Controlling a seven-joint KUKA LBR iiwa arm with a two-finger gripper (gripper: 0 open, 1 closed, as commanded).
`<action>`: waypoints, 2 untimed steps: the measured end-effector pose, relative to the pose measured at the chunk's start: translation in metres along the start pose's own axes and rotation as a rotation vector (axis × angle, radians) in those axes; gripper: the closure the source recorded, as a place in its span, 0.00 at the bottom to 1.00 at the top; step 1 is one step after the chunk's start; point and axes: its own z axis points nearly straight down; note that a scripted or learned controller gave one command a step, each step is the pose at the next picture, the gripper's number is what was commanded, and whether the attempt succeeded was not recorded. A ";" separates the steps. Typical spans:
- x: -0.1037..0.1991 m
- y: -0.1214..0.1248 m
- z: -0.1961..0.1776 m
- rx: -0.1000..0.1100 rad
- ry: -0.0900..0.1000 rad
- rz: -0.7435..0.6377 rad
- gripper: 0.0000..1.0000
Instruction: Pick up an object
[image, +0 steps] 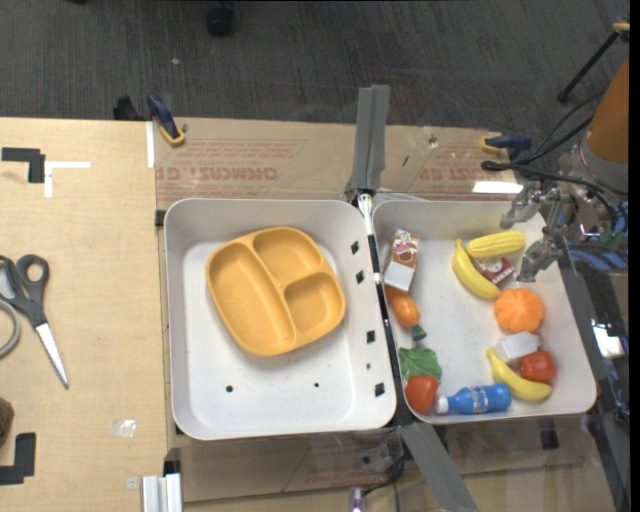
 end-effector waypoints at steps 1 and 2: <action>0.017 -0.009 0.104 0.002 -0.009 0.031 0.00; 0.066 -0.007 0.103 0.003 -0.017 0.137 0.00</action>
